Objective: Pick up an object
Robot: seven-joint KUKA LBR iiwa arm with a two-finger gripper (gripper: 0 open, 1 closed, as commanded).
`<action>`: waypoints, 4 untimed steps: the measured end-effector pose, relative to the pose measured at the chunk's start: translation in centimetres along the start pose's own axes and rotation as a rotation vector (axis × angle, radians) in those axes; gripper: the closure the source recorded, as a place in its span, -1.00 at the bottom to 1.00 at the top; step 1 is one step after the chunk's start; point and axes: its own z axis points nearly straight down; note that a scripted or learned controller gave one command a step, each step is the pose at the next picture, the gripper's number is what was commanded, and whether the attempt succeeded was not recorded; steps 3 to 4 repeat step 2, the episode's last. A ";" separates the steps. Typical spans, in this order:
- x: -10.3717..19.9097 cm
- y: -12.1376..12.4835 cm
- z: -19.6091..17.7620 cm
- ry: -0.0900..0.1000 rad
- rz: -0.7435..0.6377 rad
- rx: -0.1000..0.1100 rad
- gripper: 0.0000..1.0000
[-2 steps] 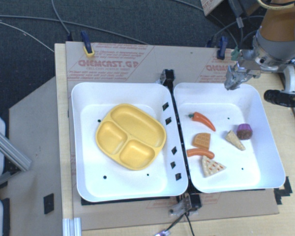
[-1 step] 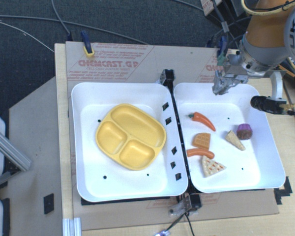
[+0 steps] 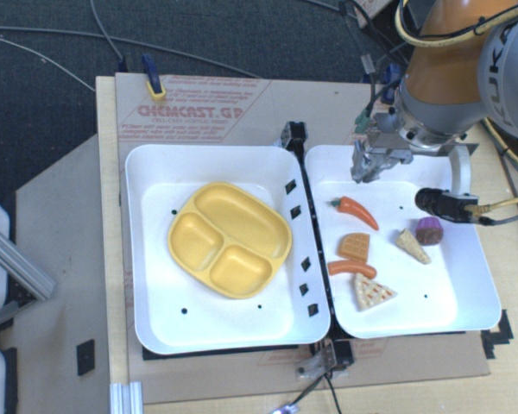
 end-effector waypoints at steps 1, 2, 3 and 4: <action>4.9 -2.7 1.7 0.000 0.000 0.001 1.00; 9.6 -4.4 3.4 0.000 -0.001 0.001 1.00; 9.6 -4.4 3.4 0.000 -0.001 0.001 1.00; 9.6 -4.4 3.4 0.000 -0.001 0.001 1.00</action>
